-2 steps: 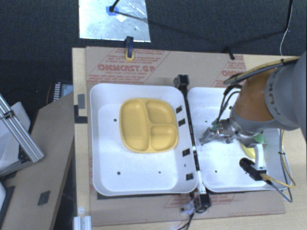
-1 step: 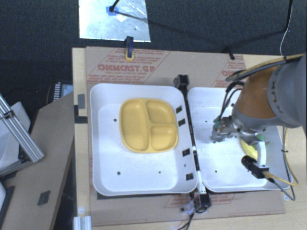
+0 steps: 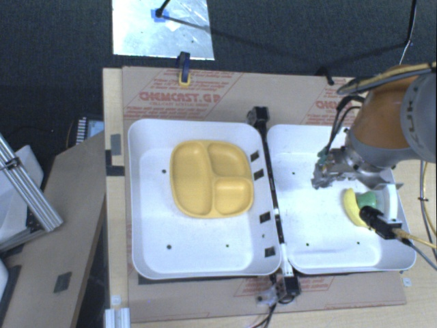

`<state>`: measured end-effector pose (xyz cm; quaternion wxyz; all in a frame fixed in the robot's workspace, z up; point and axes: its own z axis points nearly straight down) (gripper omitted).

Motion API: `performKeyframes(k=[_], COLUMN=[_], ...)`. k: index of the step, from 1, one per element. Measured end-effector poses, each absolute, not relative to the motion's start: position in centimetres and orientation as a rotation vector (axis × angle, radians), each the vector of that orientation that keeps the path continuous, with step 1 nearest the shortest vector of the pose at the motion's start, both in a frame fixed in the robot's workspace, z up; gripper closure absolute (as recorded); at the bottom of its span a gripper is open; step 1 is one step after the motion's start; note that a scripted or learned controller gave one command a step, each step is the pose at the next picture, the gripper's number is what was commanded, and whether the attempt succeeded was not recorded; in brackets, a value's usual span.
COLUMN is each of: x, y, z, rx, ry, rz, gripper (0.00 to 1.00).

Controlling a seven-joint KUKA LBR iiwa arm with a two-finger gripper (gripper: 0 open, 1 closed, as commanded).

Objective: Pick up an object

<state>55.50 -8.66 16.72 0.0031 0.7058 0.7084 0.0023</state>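
The arm (image 3: 389, 125) partly hides a banana (image 3: 353, 209) and a green object (image 3: 368, 199).

You have one camera, high above the bench (image 3: 205, 87), looking down at a slant. Both white bins (image 3: 147, 203) fit in, left of and under the pincer (image 3: 325, 174).

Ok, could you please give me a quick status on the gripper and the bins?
Gripper low in right bin, nothing seen in it. Banana and green object beside it, partly under the arm. Yellow divided plate in left bin.
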Motion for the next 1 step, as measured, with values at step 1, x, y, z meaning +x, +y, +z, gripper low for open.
performKeyframes(k=[1], x=[55.71], y=[-8.69], z=[22.11], rx=[2.212], ry=[2.222], rz=[0.007], gripper=[1.00])
